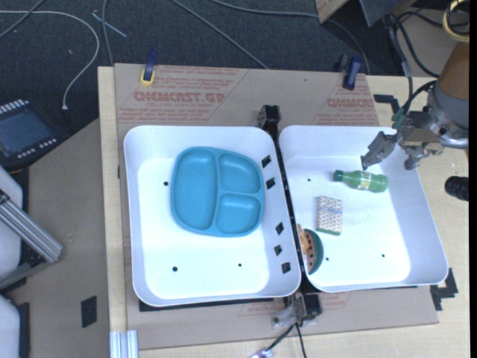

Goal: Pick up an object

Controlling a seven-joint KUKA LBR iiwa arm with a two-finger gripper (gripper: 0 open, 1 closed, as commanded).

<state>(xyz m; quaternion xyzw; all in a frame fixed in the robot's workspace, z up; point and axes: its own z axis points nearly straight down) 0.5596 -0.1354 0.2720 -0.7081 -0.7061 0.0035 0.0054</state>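
The tool [393, 154] hangs over the upper right part of the right bin [417, 222] with its two fingers spread and nothing between them, just above and to the right of a green bottle [361, 180] that lies on its side on the bin floor. Below the bottle lies a small patterned packet [329, 215], and a watermelon slice [310, 249] sits against that bin's left wall. The left bin [149, 222] holds a blue divided plate [218, 191], and both bins rest on the desk [223, 88].
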